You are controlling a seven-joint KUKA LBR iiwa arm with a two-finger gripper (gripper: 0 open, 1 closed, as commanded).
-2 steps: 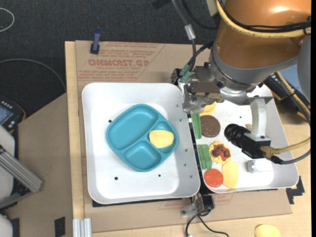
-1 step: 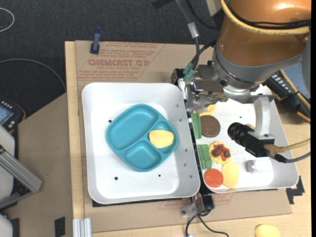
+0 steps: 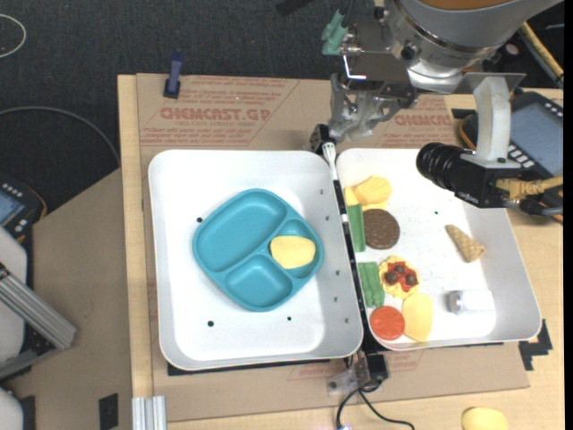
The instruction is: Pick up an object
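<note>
The arm [image 3: 474, 7] is cut off by the top edge — its gripper [image 3: 358, 119] too cluttered to read — and a yellow object [image 3: 483, 417] is clipped at the bottom.

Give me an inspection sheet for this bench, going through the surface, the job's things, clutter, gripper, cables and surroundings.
Surface: two white bins side by side, left bin and right bin, on a brown board.
Job's things: blue divided plate in the left bin with a yellow piece in one compartment; in the right bin a brown round, a cone, a red round and two green sticks.
Clutter: blue clip on the board.
Gripper: gripper above the bins' far edge; finger state unclear.
Cables: black cable at the near edge.
Surroundings: dark floor.
</note>
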